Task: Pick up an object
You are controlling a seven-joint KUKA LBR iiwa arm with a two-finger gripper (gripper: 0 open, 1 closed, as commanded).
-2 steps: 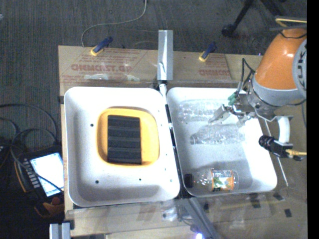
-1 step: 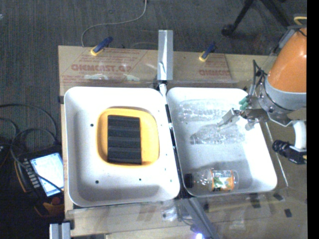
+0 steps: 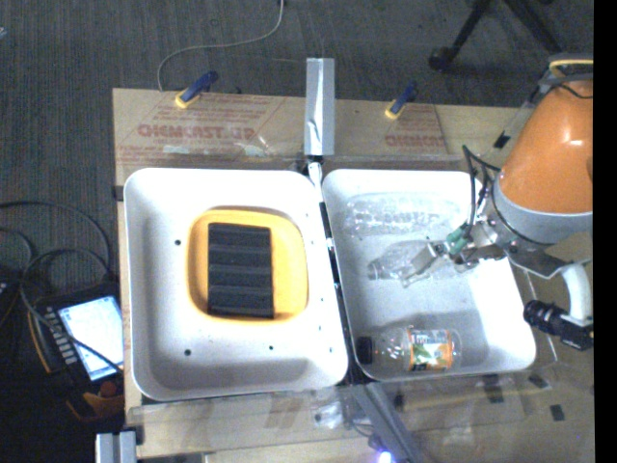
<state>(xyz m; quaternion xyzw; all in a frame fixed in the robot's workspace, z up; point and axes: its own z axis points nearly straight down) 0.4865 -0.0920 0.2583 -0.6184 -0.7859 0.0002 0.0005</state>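
In the right bin [image 3: 501, 345], my gripper [image 3: 436, 255] reaches in from the right and sits low at the right end of a small clear plastic bottle [image 3: 390, 264] lying mid-bin. Whether it touches the bottle is unclear. A second clear bottle with an orange label and a black cap [image 3: 416, 347] lies near the bin's front wall. A crumpled clear plastic piece [image 3: 400, 212] lies toward the back. The left bin [image 3: 154, 345] holds a yellow block with a black ribbed top [image 3: 246, 266].
The arm's orange band and grey wrist [image 3: 549, 167] hang over the right bin's right edge. A metal divider post [image 3: 318, 114] stands behind the gap between the bins. Two clamps [image 3: 196, 89] sit on the back board, and a tablet [image 3: 82, 326] lies left of the bench.
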